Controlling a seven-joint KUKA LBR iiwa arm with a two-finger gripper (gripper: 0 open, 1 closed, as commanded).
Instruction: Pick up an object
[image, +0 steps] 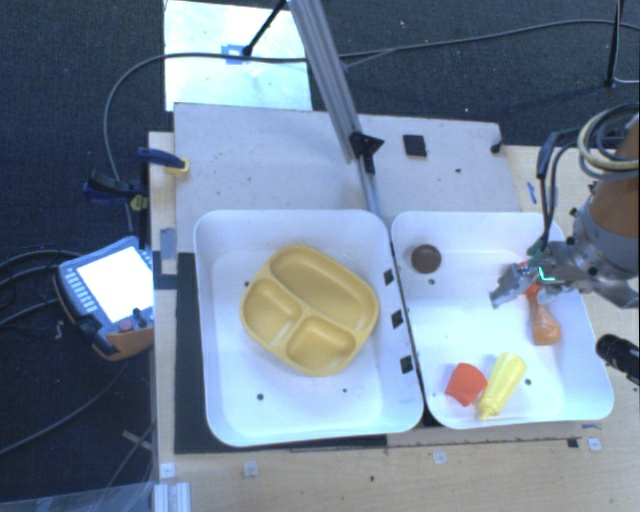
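Looking down from the camera view, the gripper (520, 283) hung low in the right bin (470, 235), its finger state impossible to tell, just beside an orange pear-shaped object (545, 325). Closing off-centre could have nudged it sideways and missed it.

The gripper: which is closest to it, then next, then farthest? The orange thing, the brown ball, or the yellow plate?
From the gripper:
1. Orange thing, right beside it, right bin.
2. Brown ball, same bin's far left corner.
3. Yellow plate, in the left bin.
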